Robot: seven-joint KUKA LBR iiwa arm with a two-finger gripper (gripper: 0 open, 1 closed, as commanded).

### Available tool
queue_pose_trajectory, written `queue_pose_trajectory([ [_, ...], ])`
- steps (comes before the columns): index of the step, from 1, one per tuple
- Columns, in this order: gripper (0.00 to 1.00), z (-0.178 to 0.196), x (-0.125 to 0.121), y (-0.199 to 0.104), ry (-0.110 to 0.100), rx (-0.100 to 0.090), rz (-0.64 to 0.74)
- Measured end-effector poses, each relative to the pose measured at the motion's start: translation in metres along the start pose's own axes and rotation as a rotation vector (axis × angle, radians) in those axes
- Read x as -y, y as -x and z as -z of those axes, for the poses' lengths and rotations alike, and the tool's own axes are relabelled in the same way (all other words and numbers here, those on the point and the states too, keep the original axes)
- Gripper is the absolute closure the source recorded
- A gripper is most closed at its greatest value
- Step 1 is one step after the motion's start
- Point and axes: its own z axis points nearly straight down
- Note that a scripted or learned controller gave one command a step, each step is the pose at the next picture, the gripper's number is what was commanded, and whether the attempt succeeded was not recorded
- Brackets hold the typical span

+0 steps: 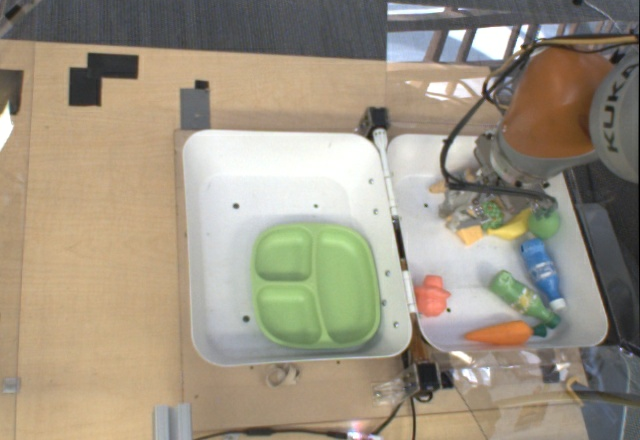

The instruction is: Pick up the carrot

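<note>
The left bin [210, 228] holds a green divided plate [316, 284] lying flat toward its near side. In the right bin [425, 168], a small orange-red toy [431, 296] sits by the left wall. The carrot [499, 333] lies on its side along the near edge, just beside a green bottle [520, 294] and near a blue bottle [540, 268]. Farther back is a loose cluster: a yellow piece [512, 225], an orange block [470, 235] and a green ball [545, 224]. The gripper [472, 211] hangs over that cluster (well apart from the carrot); the arm's body hides its state, so I cannot tell.
</note>
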Motion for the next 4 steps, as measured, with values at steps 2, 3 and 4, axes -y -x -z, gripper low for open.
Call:
queue_pose_trajectory([
  [2, 0.0, -0.012, -0.018, -0.039, 0.004, -0.009, 0.146],
  [3, 0.0, -0.012, -0.043, -0.037, 0.004, -0.009, 0.411],
  [4, 0.0, 0.088, -0.102, -0.076, 0.009, -0.008, 0.534],
])
